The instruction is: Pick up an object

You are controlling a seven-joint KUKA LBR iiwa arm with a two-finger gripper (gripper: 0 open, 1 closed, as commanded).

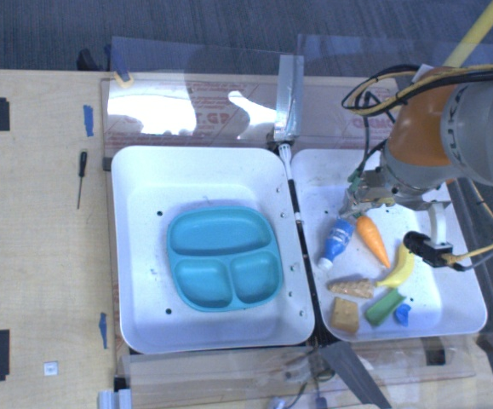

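Claw (367, 196) hovered over right bin (463, 309), near its far edge; finger state could not be told. Carrot (372, 238), smooth orange cone, lay just below it, long axis slanting toward the bin's near right corner. Blue-and-white bottle (338, 241) lay beside. Glossy teal divided plate (224, 257) sat in left bin (135, 186).

A pale wooden bench (33, 254) carries two shallow white bins side by side, the left bin (135, 186) and the right bin (463, 309), with a thin black tool (81, 177) lying near the left bin.
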